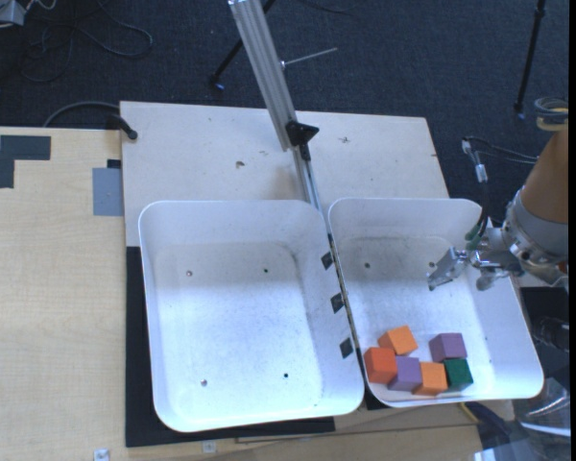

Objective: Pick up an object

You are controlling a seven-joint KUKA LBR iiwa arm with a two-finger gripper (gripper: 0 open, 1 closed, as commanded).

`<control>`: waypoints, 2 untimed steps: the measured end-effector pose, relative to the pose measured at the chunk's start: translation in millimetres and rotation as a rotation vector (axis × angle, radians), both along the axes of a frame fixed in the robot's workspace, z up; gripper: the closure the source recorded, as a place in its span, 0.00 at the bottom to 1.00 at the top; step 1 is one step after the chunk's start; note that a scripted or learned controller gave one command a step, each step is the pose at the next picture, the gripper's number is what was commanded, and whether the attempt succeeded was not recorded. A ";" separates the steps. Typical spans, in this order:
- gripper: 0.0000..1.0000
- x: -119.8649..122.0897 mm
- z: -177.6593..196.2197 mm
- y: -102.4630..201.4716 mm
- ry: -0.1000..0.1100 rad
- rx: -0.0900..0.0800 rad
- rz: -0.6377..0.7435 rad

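Several small blocks cluster at the near end of the right bin [403,233]: an orange block [397,340], a darker orange one [381,363], a purple one [407,374], another orange one [433,377], a purple one [448,346] and a green one [458,373]. My gripper [444,270] hangs over the right side of this bin, beyond the blocks and well apart from them. Nothing shows between its fingers.
The left bin [230,305] lies beside the right one, with black clips along the shared rim. A slanted aluminium rail [269,75] rises behind the bins. The arm's wrist [542,209] enters from the right, over the right bin's rim.
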State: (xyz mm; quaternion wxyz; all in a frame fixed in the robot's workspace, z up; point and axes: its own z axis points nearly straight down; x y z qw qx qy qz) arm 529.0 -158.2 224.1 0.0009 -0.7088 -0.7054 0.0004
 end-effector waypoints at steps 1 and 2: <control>0.00 66.9 -134.9 -10.1 -0.003 -0.002 0.008; 0.00 90.7 -133.2 2.9 -0.002 0.000 0.008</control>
